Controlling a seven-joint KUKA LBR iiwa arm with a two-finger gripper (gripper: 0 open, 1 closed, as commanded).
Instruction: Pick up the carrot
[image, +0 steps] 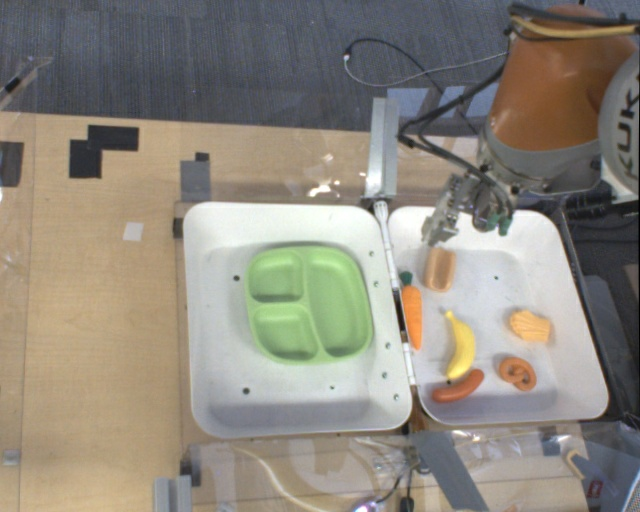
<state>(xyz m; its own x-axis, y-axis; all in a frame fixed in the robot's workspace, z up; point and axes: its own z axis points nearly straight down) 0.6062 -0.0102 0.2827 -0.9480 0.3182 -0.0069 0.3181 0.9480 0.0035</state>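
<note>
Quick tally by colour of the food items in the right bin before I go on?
Orange: 3, the carrot, the pretzel and the ridged piece
Yellow: 1, the banana
Red: 1, the sausage
Tan: 1, the bread-like piece
Total: 6

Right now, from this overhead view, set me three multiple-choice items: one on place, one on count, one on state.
1. Where is the carrot?
A. on the green tray
B. by the right bin's left wall
C. on the bench

2. How many compartments has the green tray?
A. two
B. three
C. five

3. What is the gripper doing?
A. hanging above the bread-like piece
B. gripping the banana
C. pressing the tray

Answers: 1 B, it lies along that wall; 2 B, three hollows show; 3 A, it hangs just above the piece.
</note>
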